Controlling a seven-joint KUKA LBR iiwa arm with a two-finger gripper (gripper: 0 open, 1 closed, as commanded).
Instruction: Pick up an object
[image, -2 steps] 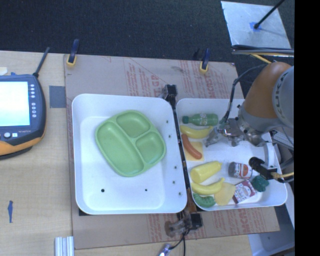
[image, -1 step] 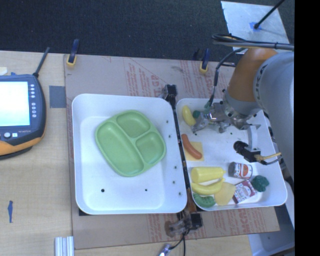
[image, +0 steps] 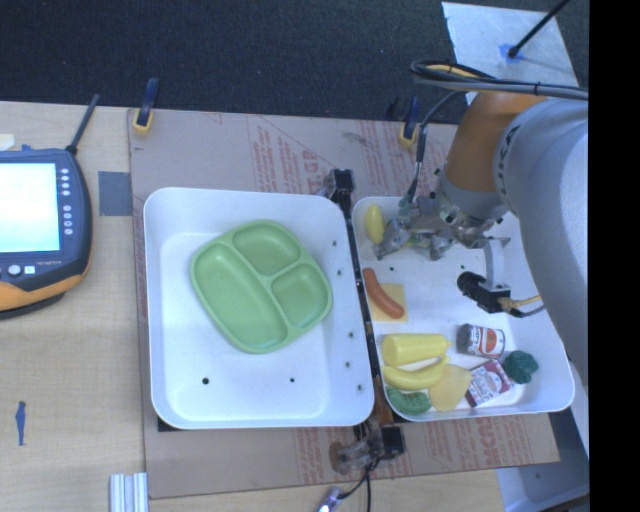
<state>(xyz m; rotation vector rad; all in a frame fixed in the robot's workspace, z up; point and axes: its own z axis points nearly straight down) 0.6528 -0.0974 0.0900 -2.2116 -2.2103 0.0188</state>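
Nearest me, glossy yellow plastic blocks (image: 413, 349) and a small jar (image: 483, 340) crowd the right bin (image: 440, 290). A hot dog (image: 383, 294) lies mid-bin. Farther, my claw (image: 432, 240) hangs low; its grip, I cannot tell. Left, a green divided plate (image: 262, 285) lies in the other bin (image: 180, 385).

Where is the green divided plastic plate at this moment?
In the camera view, the green divided plastic plate lies in the left white bin, near its middle, across the divider from the orange toy hot dog in the right bin.

A divided plate (image: 262, 286) lies in the left bin (image: 170, 390); toy food (image: 414, 348) in the right bin (image: 555, 400).
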